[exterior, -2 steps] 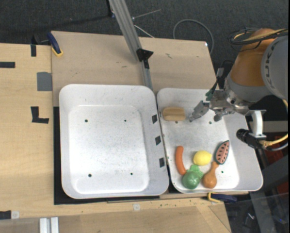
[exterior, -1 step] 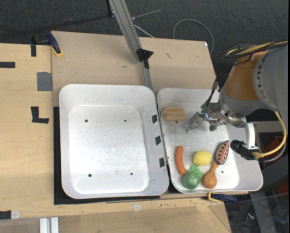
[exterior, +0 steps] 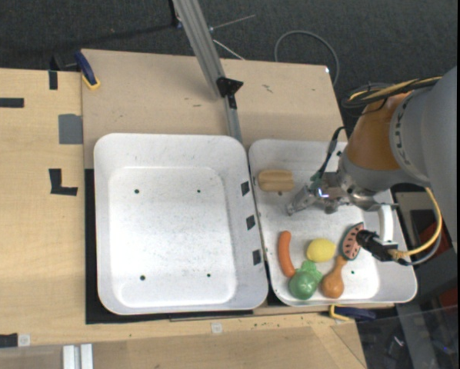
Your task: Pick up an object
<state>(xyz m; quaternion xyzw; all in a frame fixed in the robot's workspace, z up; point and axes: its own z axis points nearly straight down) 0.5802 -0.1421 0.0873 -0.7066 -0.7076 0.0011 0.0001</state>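
Two white bins sit on my tabletop; the right bin [exterior: 368, 292] holds a tan bread roll [exterior: 275, 181], orange carrot [exterior: 285, 253], yellow lemon [exterior: 321, 250] and green vegetable [exterior: 303, 283]. My fingers [exterior: 301, 201] hang just beside the roll, released, grasping nothing.

Both white bins, the left bin [exterior: 168, 221] and the right bin [exterior: 384, 283], look like smooth moulded plastic, lightly speckled and a bit scuffed. The bench [exterior: 30, 229] is pale wood with a matt finish. The toy carrot [exterior: 286, 253], lemon [exterior: 321, 250] and green vegetable [exterior: 303, 283] have a glossy plastic sheen; the bread roll [exterior: 275, 180] looks duller. The gripper [exterior: 307, 200] is bare grey metal, and the slanting rail [exterior: 199, 37] looks like brushed aluminium.
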